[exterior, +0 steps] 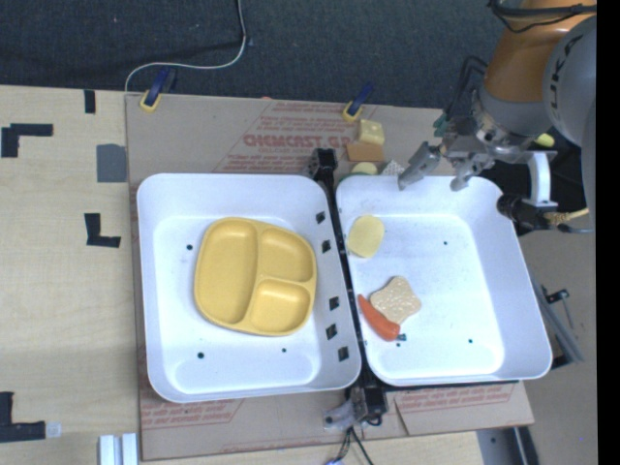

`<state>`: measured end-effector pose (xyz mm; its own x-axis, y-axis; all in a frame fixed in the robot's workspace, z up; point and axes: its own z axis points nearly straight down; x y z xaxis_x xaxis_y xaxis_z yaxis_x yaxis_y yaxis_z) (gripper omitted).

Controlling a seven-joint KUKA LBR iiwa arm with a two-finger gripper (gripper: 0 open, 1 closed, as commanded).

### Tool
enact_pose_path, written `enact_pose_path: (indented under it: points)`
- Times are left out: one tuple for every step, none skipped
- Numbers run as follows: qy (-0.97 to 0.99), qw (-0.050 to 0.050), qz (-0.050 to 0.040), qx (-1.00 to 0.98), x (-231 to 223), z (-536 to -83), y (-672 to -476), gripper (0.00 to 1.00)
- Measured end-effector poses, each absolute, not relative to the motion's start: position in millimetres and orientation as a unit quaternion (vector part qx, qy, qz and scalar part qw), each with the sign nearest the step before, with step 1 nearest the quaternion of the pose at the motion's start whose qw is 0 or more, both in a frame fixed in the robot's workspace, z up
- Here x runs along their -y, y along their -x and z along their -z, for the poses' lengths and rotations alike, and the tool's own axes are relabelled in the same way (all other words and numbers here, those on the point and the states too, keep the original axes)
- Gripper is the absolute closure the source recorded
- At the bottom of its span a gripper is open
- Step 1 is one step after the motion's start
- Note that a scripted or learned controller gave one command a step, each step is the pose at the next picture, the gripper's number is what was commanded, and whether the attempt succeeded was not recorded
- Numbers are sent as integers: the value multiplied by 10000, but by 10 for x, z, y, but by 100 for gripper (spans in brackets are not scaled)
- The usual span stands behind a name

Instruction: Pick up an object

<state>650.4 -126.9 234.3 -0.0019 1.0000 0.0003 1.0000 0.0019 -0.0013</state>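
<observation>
With its fingers spread and empty above the right bin's (513, 289) far rim, the gripper (439, 170) risks closing on nothing, because the toast-shaped piece (395, 299) and carrot (379, 320) lie flat.

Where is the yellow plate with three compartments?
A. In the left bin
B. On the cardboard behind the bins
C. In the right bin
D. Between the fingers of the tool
A. The yellow divided plate lies flat inside the left bin, while the right bin contains the toast slice, the carrot and a pale round slice.
</observation>
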Motion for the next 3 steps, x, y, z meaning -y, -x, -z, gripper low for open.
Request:
enact_pose_path:
  points:
    - [7066, 51, -30, 7076, 823, -1807, -5781, 0]
    - [7081, -46, 21, 7061, 1053, -841, -5158, 0]
    - [7063, -121, 77, 7077, 1048, -1050, -5240, 100]
